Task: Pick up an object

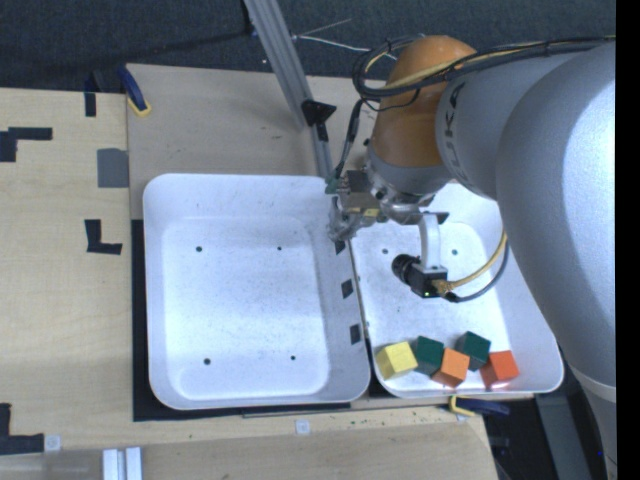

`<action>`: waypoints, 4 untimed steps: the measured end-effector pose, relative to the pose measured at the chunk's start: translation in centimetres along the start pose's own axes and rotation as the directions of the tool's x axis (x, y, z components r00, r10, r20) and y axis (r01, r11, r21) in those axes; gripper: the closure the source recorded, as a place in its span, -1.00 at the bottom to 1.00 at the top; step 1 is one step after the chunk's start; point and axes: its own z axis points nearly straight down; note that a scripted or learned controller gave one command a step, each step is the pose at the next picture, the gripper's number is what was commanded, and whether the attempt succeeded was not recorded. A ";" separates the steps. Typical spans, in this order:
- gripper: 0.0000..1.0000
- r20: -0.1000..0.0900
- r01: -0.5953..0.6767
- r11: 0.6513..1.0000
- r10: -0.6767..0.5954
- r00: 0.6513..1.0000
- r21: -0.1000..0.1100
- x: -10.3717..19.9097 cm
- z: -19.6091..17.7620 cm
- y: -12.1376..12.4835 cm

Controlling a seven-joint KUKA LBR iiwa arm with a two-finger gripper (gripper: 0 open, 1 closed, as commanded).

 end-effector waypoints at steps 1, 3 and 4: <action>1.00 0.003 -0.012 1.000 0.012 1.000 0.003 -3.3 -3.1 -6.4; 1.00 0.004 -0.006 1.000 0.006 1.000 0.000 3.9 0.2 6.2; 1.00 0.006 -0.013 1.000 0.013 1.000 0.002 -0.4 0.0 2.2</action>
